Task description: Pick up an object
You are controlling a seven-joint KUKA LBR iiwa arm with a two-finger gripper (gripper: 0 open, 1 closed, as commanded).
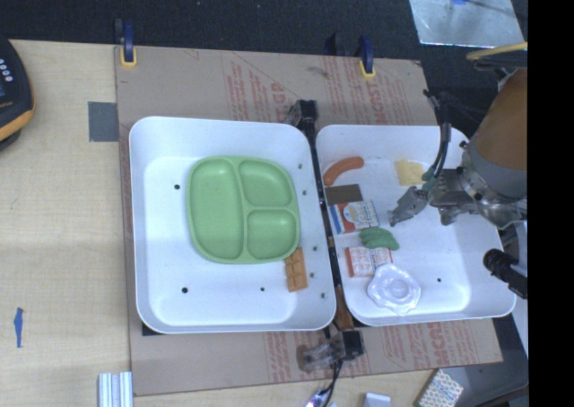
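My gripper (420, 213) hangs over the right part of the right bin (484, 307), open, with nothing between its fingers. To its left lies a green leaf-shaped piece (378, 238) beside a white and red packet (360, 214). A yellow block (410, 172) sits just behind the gripper. An orange sausage shape (343, 168) and a brown card (343, 194) lie near the bin's left wall. A second red and white packet (367, 259) and a clear round lid (393, 290) lie toward the front.
The left bin (152, 244) holds a green divided plate (244, 208) and a small orange waffle piece (295, 269) at its front right. The wall between the two bins runs down the middle. The grey arm (498, 159) covers the right bin's right edge.
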